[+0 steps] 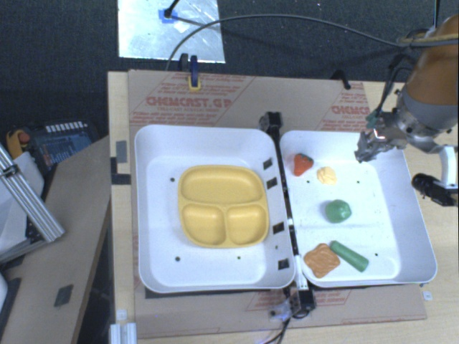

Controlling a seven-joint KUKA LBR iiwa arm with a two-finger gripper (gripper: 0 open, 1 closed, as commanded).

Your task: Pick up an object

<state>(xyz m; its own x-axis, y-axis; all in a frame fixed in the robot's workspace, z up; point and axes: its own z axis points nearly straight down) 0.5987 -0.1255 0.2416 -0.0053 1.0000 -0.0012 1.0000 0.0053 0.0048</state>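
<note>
1. The gripper [370, 147] hangs over the far right part of the right bin [401, 221], near its far rim. The arm [430, 84] enters from the right.
2. Finger state: cannot tell; the tip is small and dark, and nothing is seen between the fingers.
3. Candidate things, all in the right bin: red piece [303, 164] and pale yellow lump [326, 175] toward the far left; green ball [338, 210] in the middle; orange cookie [322, 260] and green pickle [349, 256] at the near end, touching or just beside each other.
4. The left bin [154, 192] carries a yellow divided tray [221, 205]; not needed for the pick.
5. Risk: the green ball looks round and may roll out from closing fingers.
6. Risk: cookie and pickle lie so close that a descent there may catch both or push one aside.
7. Risk: red piece sits near the divider [283, 192] between bins; fingers could strike that wall.
8. Open room: bare floor lies right of the ball and below the gripper. The yellow lump is nearest and stands apart from its neighbours, so it seems the safest target.
</note>
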